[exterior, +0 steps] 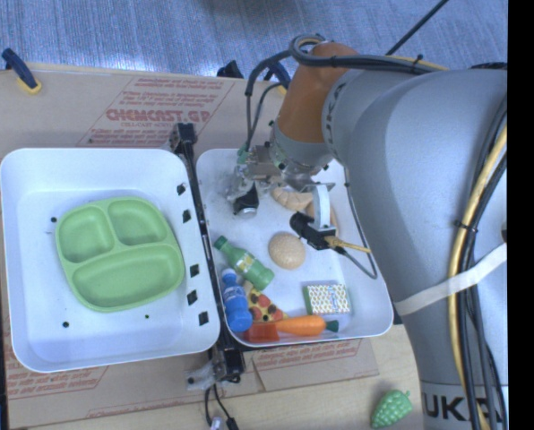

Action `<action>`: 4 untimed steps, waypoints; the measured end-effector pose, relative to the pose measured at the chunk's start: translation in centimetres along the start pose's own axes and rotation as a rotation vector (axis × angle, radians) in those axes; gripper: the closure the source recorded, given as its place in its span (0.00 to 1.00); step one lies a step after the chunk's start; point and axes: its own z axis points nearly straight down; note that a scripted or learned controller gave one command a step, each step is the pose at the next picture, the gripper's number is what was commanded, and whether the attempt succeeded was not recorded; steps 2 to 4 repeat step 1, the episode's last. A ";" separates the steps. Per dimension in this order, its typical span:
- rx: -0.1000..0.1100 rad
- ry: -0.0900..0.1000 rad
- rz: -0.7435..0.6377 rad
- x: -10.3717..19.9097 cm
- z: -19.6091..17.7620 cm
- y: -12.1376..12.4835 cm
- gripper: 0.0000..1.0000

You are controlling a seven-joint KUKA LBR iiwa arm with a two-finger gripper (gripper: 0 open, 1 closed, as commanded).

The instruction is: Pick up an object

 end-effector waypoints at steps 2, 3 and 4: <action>-0.007 -0.002 0.002 5.3 -18.1 -3.0 1.00; -0.007 -0.002 0.002 5.3 -18.1 -3.0 1.00; -0.007 -0.002 0.002 5.3 -18.1 -3.0 1.00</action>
